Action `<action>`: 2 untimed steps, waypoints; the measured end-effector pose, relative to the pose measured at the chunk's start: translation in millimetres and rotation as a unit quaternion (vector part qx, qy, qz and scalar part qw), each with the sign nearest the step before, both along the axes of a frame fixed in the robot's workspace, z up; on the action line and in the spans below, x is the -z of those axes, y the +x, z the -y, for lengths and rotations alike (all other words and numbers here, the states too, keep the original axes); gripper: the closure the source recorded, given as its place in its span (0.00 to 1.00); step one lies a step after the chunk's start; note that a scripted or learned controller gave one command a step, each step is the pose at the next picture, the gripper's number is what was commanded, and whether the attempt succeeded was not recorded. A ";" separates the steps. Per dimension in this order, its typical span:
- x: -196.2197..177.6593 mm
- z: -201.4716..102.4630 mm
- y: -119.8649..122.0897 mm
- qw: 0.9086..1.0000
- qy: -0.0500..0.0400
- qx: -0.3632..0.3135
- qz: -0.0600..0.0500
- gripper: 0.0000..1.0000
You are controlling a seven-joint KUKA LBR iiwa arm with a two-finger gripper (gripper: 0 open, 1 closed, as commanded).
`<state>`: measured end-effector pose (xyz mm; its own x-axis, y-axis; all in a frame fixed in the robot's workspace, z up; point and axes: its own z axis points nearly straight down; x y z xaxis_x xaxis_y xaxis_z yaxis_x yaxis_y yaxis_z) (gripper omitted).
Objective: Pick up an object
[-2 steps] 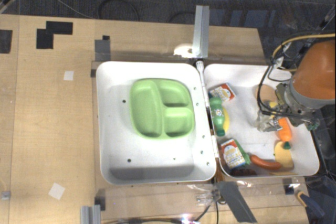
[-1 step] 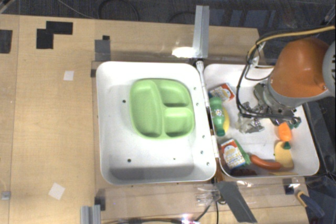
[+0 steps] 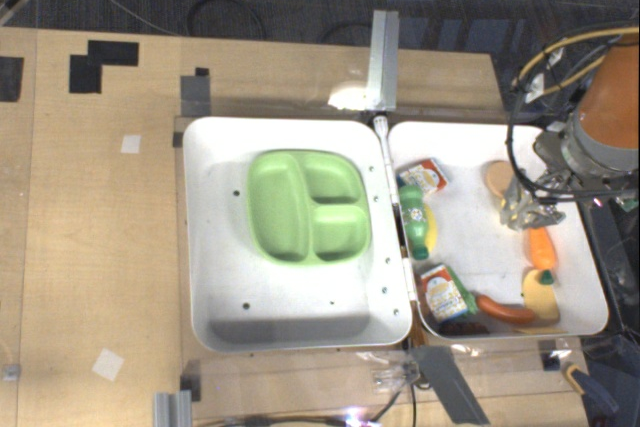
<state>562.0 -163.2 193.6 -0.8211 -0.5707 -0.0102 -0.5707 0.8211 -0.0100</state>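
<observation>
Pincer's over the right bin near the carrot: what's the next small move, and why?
Probably shift the pincer slightly toward the near edge of the right bin and descend over the orange carrot. It hangs just above and to the left of the carrot, with nothing visibly held, and that carrot lies apart from the banana and sausage.

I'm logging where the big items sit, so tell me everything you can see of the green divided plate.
The green divided plate lies flat and right side up in the left bin, a little above its middle. It is pale green, looks like matte plastic, and has a rounded-square outline with raised ridges splitting it into three wells: one long well on its left and two smaller ones on its right. It rests on the bin floor, apart from the walls.
</observation>
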 end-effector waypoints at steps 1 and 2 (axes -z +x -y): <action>-51.4 43.0 -4.2 0.993 -0.001 -0.118 -0.001 1.00; -15.2 41.9 -22.1 0.928 -0.002 -0.374 -0.004 1.00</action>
